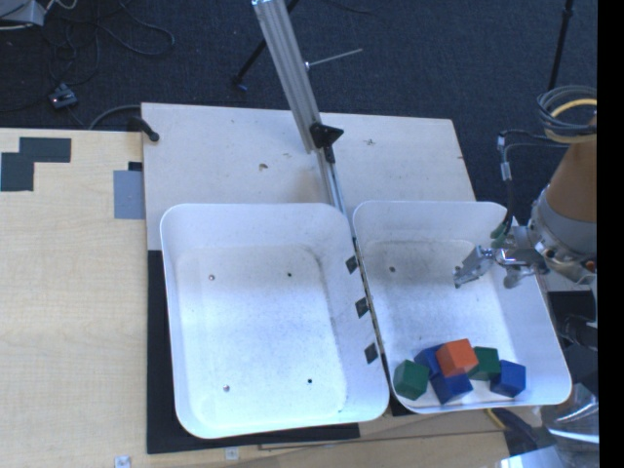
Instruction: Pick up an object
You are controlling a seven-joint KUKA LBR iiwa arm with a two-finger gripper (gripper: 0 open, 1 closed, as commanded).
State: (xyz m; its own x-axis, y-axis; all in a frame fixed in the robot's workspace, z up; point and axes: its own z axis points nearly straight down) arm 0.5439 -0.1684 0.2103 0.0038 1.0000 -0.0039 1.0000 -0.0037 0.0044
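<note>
The small coloured blocks, orange (455, 357), blue (508, 377) and green (410, 379), lay tightly huddled in the right shallow white bin's (390, 227) near corner, so the end effector (470, 271), farther back with nothing visibly between its fingers, risked wedging against neighbours or the wall.

Slanted aluminium rail (295, 81) at upper centre; black cables (88, 13) on dark carpet, upper left; pale wooden tabletop (68, 300) at left.

Bench (244, 154) bearing two white bins (255, 320)
</note>
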